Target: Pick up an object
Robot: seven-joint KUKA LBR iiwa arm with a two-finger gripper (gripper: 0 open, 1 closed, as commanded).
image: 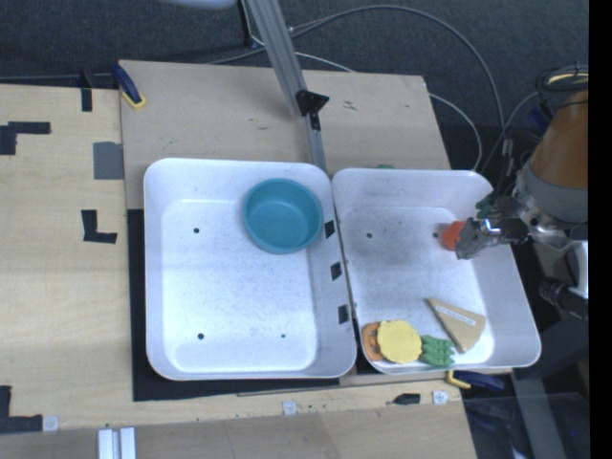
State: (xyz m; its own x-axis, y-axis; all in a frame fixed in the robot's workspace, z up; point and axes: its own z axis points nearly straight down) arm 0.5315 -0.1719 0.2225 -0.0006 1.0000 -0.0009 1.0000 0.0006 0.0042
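Blue, round and glossy, the bowl (282,215) sits in the left bin (182,285); we see the gripper (466,239) clasping a small orange-red lump (448,234) (shape unclear) over the right bin (402,256).

A single fixed camera looks down at a slant from above the pale wooden worktop (57,256), set far enough back to take in both shallow white plastic bins whole, with dark floor showing past the worktop's far edge toward twelve o'clock. The left white bin (182,285) sits just left of centre and the right white bin (392,247) just right of it, their inner rims touching. The near edge of the worktop runs along six o'clock. The grey arm with its orange band (564,151) enters at three o'clock, cut off by the frame's edge there.
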